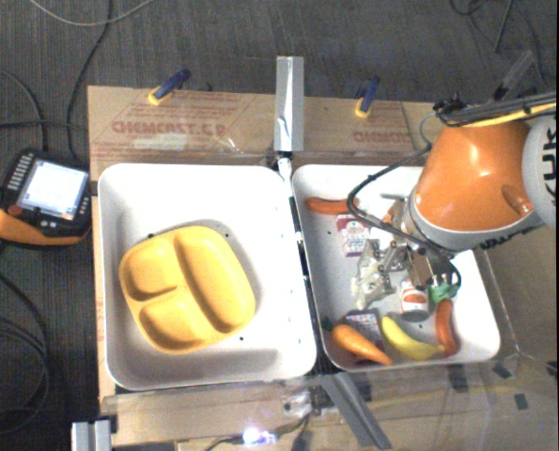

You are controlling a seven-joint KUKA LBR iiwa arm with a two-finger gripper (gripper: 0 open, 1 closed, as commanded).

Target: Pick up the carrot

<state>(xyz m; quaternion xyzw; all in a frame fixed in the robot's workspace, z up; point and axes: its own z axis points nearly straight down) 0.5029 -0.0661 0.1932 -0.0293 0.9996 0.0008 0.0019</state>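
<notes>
The carrot [359, 343] is a tapered orange piece lying near the front edge of the right bin [309, 252], left of a yellow banana [411, 338]. My gripper [380, 272] hangs over the middle of the right bin, below the arm's orange band [472, 186]. It sits behind the carrot and a little to its right, apart from it. Nothing is visibly held in it.
A red-orange pepper-like piece with a green top [444, 322] lies right of the banana. A reddish sausage [328, 206] and a small packet [354, 238] lie toward the bin's back. A small can [412, 301] stands by the gripper. The left bin [110, 252] holds a yellow divided plate [187, 287].
</notes>
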